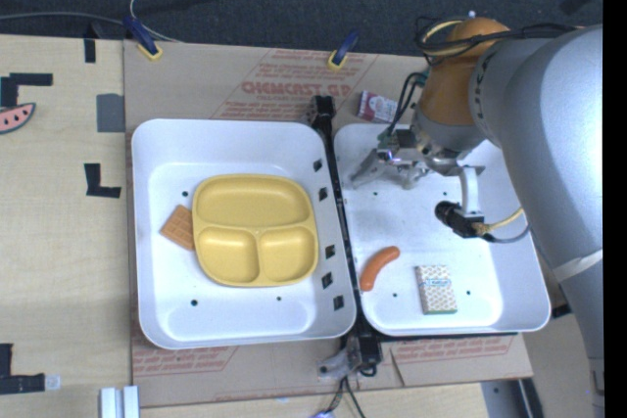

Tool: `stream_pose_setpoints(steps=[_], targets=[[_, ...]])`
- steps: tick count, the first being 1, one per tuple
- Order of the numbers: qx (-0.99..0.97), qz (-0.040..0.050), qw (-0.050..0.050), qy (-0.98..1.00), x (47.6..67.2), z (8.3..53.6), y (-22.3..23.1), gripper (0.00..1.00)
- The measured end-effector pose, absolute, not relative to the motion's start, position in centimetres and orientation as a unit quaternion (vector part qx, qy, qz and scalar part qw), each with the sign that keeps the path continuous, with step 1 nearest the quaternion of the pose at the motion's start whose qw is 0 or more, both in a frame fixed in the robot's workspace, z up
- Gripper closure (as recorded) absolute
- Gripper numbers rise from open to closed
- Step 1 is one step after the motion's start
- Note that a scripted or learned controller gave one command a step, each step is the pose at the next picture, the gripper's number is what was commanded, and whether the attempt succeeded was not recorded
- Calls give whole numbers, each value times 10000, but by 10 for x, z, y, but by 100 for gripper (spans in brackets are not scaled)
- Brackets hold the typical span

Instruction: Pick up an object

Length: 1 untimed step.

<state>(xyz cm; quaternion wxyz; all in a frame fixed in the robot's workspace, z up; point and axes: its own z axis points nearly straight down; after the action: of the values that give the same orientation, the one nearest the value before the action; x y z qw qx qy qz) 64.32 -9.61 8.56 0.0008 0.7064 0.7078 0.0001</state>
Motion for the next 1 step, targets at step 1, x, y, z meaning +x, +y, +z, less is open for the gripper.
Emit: stream_pose_setpoints(steps=[1], targets=[[7063, 1, 7, 7079, 643, 95, -96, 100]])
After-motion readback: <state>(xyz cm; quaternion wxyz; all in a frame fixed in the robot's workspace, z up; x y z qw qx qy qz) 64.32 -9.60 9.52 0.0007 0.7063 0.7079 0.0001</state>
